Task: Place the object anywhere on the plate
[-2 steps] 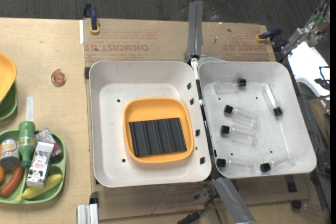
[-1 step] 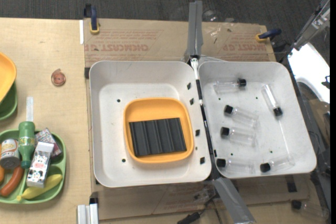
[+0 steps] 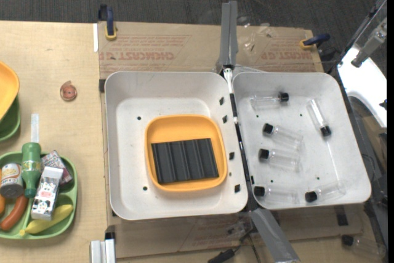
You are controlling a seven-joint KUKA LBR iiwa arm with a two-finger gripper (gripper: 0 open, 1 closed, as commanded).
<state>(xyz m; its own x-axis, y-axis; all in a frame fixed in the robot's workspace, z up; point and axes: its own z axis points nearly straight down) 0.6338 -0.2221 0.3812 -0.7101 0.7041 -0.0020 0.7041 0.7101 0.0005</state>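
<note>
An orange square plate (image 3: 184, 122) with rounded corners lies in the middle of the left white bin (image 3: 123, 101). A dark grey ridged rectangular object (image 3: 184, 161) rests flat on the plate, inside its rim and covering most of its floor. The right white bin (image 3: 348, 151) holds several clear vials with black caps, among them one near the back (image 3: 271, 99), one at the right (image 3: 319, 117) and one at the front (image 3: 323, 193).
On the wooden table at the left stand a green tray of toy food (image 3: 37, 197), an orange bowl (image 3: 6, 92) and a small pink item (image 3: 68, 91). Clamps (image 3: 108, 23) (image 3: 314, 41) hold the cardboard behind the bins. A white and grey structure (image 3: 369, 49) stands at the upper right.
</note>
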